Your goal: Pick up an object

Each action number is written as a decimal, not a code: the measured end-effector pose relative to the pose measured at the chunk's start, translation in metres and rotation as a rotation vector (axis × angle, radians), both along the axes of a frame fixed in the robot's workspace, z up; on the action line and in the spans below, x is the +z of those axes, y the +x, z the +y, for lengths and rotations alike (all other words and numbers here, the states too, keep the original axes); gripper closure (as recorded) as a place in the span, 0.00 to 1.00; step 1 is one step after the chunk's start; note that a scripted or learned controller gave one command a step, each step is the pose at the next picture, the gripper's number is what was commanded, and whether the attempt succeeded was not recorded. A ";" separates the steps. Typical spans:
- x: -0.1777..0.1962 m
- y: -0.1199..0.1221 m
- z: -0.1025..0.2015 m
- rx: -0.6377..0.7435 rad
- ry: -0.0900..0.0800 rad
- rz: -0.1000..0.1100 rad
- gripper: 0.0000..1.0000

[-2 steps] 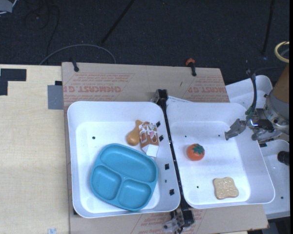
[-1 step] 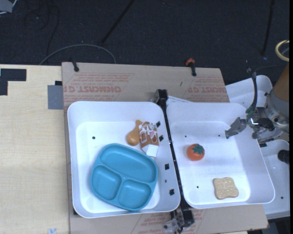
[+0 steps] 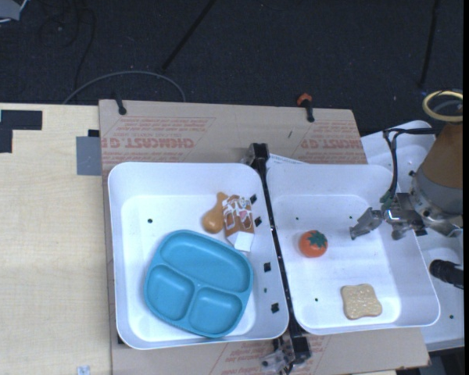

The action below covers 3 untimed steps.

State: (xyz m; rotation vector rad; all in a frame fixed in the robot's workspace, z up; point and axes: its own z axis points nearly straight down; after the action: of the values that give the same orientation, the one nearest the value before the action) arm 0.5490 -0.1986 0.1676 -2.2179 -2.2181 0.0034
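1. Camera view, far left: the light wooden desk (image 3: 39, 233) carries a cardboard sheet on which both white bins sit side by side.
2. Left bin (image 3: 129, 180): a blue divided plate (image 3: 198, 283) lies flat across its lower half. Just above the plate's upper right corner lie a small tan toy (image 3: 215, 215) and a brown-and-white piece (image 3: 238, 213), touching each other and close to the wall between the bins.
3. Right bin (image 3: 410, 315): a toy tomato (image 3: 313, 243), orange-red with a green top, sits left of centre with bare floor all around it. A slice of toast (image 3: 361, 301) lies flat nearer the front right, well apart from the tomato.
4. Handling, as a judgement — the tomato looks light, rounded and probably smooth plastic, so it may roll or slip out of a pinch. A grip across its widest middle, coming straight down, seems safest. The toast is flat and low, harder to get fingers under.
5. Gripper (image 3: 363, 225): it hangs over the right bin's right side, level with the tomato and to its right, with clear floor between them. Its two fingers look slightly apart, and nothing sits between them — it touches none of the objects.
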 end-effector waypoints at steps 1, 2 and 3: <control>-0.043 0.000 -0.002 0.000 0.000 0.000 0.00; -0.082 0.000 -0.001 -0.001 -0.001 -0.001 0.00; -0.070 0.000 -0.002 -0.004 -0.001 -0.002 1.00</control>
State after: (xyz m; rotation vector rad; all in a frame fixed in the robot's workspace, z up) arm 0.5490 -0.2004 0.0978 -2.2239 -2.2149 0.0017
